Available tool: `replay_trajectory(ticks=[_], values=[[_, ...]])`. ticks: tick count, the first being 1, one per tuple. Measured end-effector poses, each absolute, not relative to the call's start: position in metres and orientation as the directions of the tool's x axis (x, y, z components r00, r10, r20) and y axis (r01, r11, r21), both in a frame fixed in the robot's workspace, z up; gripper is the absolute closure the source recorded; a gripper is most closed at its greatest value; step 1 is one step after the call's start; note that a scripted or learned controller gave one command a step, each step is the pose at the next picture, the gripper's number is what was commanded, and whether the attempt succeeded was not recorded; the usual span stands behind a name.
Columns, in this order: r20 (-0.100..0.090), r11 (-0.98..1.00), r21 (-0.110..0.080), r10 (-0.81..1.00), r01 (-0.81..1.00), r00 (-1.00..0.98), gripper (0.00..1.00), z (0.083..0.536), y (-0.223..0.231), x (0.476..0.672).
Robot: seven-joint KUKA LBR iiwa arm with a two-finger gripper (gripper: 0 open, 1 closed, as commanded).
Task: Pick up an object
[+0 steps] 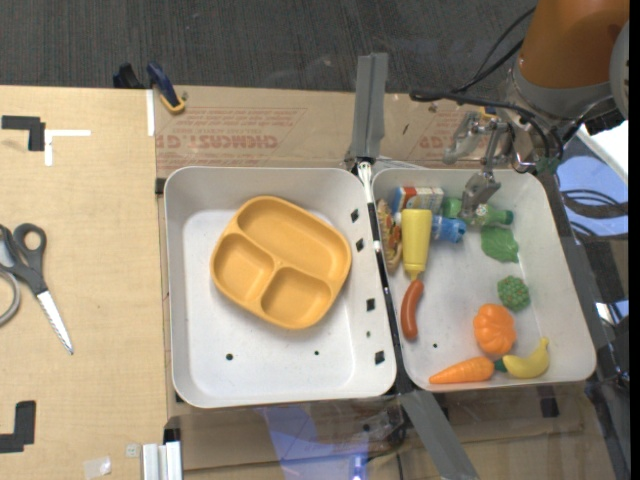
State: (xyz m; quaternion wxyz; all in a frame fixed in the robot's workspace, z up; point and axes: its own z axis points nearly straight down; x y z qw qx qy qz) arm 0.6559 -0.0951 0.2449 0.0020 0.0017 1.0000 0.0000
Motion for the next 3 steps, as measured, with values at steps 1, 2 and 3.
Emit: replay_trajectory(ticks=[1,2,3], values=[[-0.004,0.994,0.000,0.107,0.107,-0.994,0.00,0.142,-0.092,0.644],[-0.004,0.983,0.000,0.183,0.183,-0.983,0.00,0.093,-0.094,0.616],[-0.007,0.972,0.000,0.235,0.235,-0.972,0.00,0.094,-0.166,0.628]])
